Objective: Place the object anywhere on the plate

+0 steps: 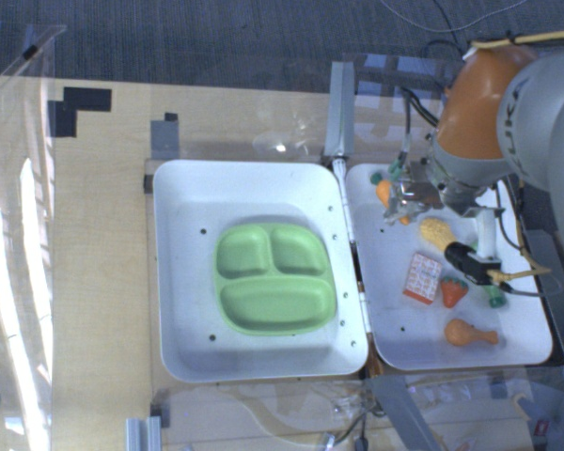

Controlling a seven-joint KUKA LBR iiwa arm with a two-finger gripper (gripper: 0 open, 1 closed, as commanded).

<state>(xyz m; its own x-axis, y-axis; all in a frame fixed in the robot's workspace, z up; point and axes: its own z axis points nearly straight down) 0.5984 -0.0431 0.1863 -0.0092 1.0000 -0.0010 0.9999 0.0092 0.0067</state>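
A pale wooden bench, two white bins side by side, dark carpet beyond, and all the action is at the far corner of the right bin. The gripper is low over that bin's floor, hanging off the grey arm that comes in from the right. Whether it is spread or closed cannot be told from this angle, because the wrist hides it.

Just beside it, tight to the bin's left wall, sits a small orange piece, with a green scrap a touch further back. That orange piece looks like the pick in hand, since the gripper is lined up right next to it. Nothing can be seen gripped, so call it an approach and not a grasp.

Moving out from there, a yellow corn cob lies just toward the near side. Next come a patterned card, a red strawberry-like piece touching the card's corner, and an orange drumstick-shaped toy near the front wall. They are scattered loosely (a jumble, no order to it), which leaves room around each for a descent.

Across the divider, the green plate sits in the middle of the left bin, well apart from the gripper. It lies flat with three sections, so it makes a wide, forgiving target.

The likely trouble is that the orange piece hugs the wall, which leaves little clearance on that side for a clean close.
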